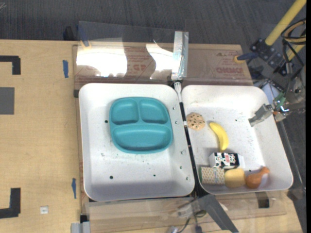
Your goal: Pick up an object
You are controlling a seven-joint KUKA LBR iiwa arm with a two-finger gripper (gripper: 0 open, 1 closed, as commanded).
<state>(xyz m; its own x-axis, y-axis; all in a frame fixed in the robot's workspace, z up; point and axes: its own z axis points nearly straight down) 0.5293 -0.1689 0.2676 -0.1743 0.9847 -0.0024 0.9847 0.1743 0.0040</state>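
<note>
1. The things to pick all lie in the right bin [272,144]. The gripper [261,114] is above this bin's right part, near the right wall, and it holds nothing.
2. Whether the gripper is open or closed, I cannot tell: it appears only as a small grey shape.
3. The banana [220,135] is yellow and curved. It lies about in the middle of the bin, with free floor all around it.
4. The cookie [195,121] is round and light brown with dark spots. It lies just beside the bin's left wall, up-left of the banana.
5. A small black-and-white carton [224,159] lies just below the banana's lower end.
6. Along the front wall there is a tight row: a beige and green pack [212,175], a yellow piece [234,178] and an orange-brown piece [254,177]. They touch each other or nearly so, and the carton sits close above them.
7. The upper half and the right side of this bin's floor are open, between the banana and the gripper.
8. The left bin [97,169] holds a teal divided plate [141,125], in its upper middle part, apart from the walls.
</note>
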